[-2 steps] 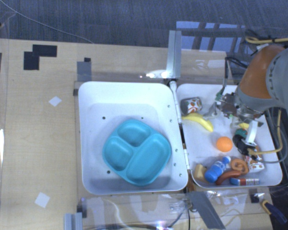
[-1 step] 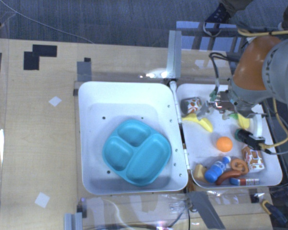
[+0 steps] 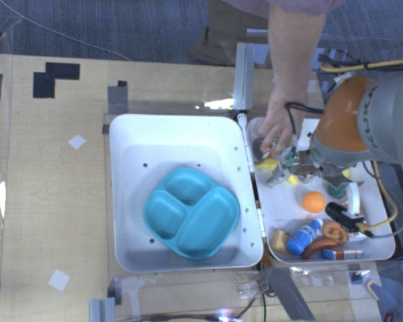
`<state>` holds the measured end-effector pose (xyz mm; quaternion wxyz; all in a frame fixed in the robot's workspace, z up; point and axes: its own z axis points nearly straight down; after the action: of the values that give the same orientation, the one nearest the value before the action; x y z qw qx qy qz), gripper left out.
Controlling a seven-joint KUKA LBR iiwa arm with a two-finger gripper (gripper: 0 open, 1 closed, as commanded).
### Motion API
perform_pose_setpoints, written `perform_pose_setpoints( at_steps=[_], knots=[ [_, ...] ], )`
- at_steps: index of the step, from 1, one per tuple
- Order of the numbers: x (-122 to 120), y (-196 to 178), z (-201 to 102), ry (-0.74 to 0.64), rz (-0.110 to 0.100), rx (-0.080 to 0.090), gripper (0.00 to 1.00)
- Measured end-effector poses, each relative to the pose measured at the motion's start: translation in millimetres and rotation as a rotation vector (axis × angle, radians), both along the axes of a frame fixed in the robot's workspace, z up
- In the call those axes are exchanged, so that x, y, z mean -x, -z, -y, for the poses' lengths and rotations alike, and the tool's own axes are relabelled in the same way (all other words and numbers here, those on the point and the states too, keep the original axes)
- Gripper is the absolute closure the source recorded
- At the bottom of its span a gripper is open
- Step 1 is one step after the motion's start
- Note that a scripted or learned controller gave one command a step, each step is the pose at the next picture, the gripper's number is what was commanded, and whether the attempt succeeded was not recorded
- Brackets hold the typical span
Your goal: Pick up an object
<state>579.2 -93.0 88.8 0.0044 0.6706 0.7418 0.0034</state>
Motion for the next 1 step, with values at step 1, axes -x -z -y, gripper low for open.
perform_pose_setpoints(
  at_steps=[1],
  knots=[
    [-56.5, 1.8, 18.0, 0.119, -0.004, -0.001, 0.0]
  ],
)
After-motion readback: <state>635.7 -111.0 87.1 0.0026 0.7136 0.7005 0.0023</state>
